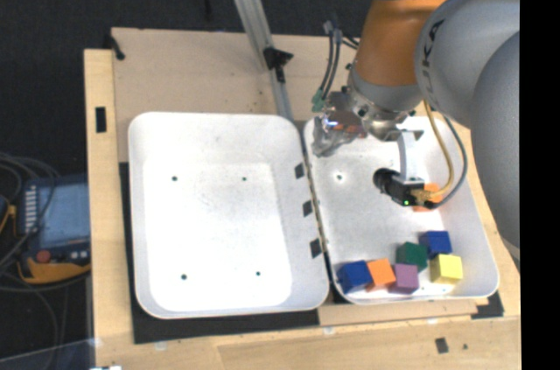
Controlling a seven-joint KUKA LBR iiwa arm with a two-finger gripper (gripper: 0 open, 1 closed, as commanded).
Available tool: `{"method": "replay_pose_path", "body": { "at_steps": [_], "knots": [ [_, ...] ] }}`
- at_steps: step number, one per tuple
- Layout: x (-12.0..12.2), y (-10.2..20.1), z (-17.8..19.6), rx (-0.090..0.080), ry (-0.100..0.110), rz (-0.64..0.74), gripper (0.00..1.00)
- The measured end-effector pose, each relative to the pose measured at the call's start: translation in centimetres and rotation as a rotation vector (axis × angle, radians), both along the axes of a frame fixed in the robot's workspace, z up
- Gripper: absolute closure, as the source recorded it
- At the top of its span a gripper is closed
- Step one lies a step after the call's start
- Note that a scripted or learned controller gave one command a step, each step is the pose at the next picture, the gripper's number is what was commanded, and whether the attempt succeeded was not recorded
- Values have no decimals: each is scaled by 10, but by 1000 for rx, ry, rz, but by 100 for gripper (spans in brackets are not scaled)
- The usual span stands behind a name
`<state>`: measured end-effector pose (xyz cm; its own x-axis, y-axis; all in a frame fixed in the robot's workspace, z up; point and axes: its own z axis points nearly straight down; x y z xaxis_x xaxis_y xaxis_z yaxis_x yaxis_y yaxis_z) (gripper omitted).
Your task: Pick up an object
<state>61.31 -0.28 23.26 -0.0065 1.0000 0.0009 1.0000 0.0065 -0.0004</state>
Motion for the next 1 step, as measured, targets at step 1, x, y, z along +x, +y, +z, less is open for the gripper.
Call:
{"method": "replay_pose_path", "body": {
  "at_steps": [1],
  "knots": [
    [-7,54,11,1,-3,2,100]
  ]
}}
